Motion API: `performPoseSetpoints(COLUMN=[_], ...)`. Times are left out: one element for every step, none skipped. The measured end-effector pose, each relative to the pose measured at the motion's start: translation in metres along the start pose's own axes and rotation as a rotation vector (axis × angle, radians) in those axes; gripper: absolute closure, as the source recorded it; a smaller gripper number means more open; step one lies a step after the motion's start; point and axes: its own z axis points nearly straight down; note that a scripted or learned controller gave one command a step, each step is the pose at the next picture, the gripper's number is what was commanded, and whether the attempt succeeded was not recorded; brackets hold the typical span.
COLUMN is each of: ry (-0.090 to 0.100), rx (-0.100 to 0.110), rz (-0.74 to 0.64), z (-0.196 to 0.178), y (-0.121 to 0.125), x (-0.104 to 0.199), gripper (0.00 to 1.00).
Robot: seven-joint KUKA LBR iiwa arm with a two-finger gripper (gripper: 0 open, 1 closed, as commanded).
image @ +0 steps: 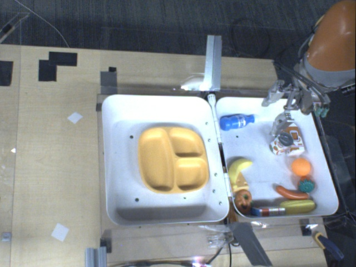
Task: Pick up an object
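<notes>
Presently the gripper (285, 117) is seen over the back of the right bin (261, 149), hanging from the grey wrist below the orange band (332, 35). Its fingers are blurred against the object beneath, so how far apart they stand cannot be told, and nothing is confirmed between them.

Directly beneath the fingertips lies a small white packet-like toy with orange and dark markings (287, 139), apparently touching or nearly touching the gripper; which of the two is not resolved. It is judged the likeliest target. It is judged light, fairly stiff, with a smooth printed surface that may slip; hold would best be taken across its narrower width, near the middle.

Just beside it, toward the back left, a blue bottle (236, 121) lies on its side: light, round, prone to rolling, best taken across the body. Near the front right an orange ball (301, 167) and a teal round piece (307, 186) are noted; both are judged awkward for two fingers. A toy sausage (290, 192) and a yellow-green pod-shaped piece (297, 206) lie close together at the front wall, with a pen-like item (264, 211) alongside. A toy banana (239, 168) rests by the left wall, above a brownish round toy (242, 198).

In the left bin (114, 149) a yellow divided tray (172, 159) is recorded, well apart from the gripper.
</notes>
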Motion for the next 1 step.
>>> performPoseSetpoints(ry=[0.003], rx=[0.0], rz=[0.314], z=[0.0728], y=[0.0255], x=[0.0162], gripper=[0.0])
